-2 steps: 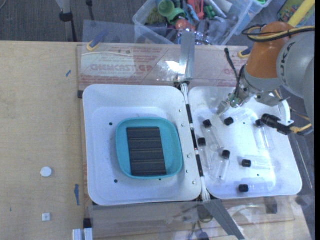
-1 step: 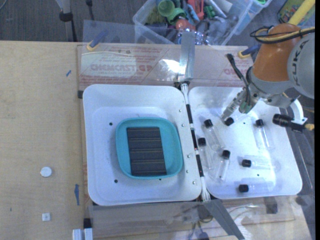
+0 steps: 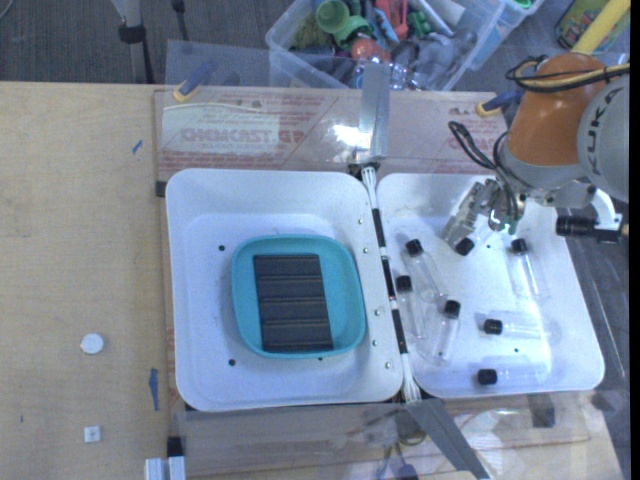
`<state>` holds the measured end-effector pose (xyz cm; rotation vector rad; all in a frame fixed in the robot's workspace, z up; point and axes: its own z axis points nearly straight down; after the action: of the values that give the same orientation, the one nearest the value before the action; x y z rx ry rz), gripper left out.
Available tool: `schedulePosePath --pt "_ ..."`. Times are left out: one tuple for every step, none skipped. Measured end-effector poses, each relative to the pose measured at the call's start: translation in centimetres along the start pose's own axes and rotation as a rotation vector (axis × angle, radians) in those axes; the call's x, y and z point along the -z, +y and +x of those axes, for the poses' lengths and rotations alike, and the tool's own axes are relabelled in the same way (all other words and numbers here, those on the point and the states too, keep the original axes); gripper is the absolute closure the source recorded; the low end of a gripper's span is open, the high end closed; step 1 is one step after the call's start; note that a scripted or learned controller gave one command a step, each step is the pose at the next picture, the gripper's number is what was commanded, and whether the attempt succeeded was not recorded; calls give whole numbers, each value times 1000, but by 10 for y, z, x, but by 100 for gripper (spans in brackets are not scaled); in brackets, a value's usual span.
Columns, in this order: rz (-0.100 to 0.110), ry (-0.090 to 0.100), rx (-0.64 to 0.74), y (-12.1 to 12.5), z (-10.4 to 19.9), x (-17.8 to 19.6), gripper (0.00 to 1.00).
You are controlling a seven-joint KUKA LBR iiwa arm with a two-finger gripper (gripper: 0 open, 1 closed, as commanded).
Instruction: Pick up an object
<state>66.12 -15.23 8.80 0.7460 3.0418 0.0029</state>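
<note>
teal tray point(image 3: 345, 298), left bin | toy tub point(image 3: 300, 38) behind bench

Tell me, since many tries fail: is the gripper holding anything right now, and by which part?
Cannot be told. The gripper sits low over the right white bin, near a clear plastic vial with a black cap, but nothing visibly sits between its fingers.

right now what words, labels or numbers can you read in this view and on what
"CHOKCAST": red print, blurred so the spelling is uncertain, on the brown cardboard sheet behind the two bins.
"KU": dark letters, cut off at the frame's edge, on the grey robot arm.
The clear vials' black caps show no legible text.
</note>
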Motion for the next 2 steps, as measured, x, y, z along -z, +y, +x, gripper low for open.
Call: schedulePosePath --pt "1 -2 162 -29 -12 0 100" --pt "1 3 249 -41 35 85 100"
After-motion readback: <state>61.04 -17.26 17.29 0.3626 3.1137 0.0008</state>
